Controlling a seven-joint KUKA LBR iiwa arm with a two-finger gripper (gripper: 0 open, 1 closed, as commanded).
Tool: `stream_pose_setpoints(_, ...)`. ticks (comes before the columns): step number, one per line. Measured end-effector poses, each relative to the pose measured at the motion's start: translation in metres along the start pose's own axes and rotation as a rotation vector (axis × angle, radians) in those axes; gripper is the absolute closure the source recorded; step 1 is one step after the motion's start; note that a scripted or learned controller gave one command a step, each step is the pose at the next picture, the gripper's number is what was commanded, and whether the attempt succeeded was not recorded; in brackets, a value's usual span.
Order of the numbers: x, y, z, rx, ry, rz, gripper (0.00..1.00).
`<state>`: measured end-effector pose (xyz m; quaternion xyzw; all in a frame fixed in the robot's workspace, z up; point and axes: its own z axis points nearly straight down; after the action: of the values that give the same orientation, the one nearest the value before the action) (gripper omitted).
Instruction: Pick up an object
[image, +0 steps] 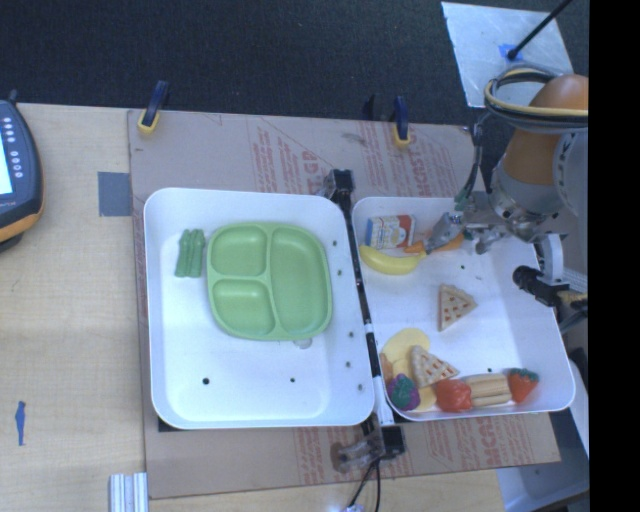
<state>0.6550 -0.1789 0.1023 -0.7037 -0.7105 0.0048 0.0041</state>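
Observation:
My gripper (472, 226) hangs low over the far end of the right bin (540, 330), under the grey arm with its orange band. An orange carrot-like piece (444, 241) lies right at the gripper's left tip; the view does not settle whether it is gripped or only touched. Just left of it are a small carton (390, 231) and a yellow banana (389, 263). A waffle wedge (455, 305) lies mid-bin.
At the right bin's near end are a yellow disc (402, 347), a second wedge (431, 367), grapes (403, 390), a tomato (452, 397), a bread stick (487, 388) and a strawberry (522, 382). The left bin (180, 390) holds a green divided plate (270, 281) and green beans (190, 252).

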Motion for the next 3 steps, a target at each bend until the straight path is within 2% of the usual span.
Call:
stream_pose_setpoints(1, -0.014, 0.001, -0.009, -0.013, -0.001, 0.007, 0.00)
stream_pose_setpoints(2, -0.033, 0.001, -0.046, -0.014, -0.001, 0.008, 0.00)
stream_pose_setpoints(3, 0.007, -0.066, 0.015, 0.001, 0.005, 0.007, 0.00)
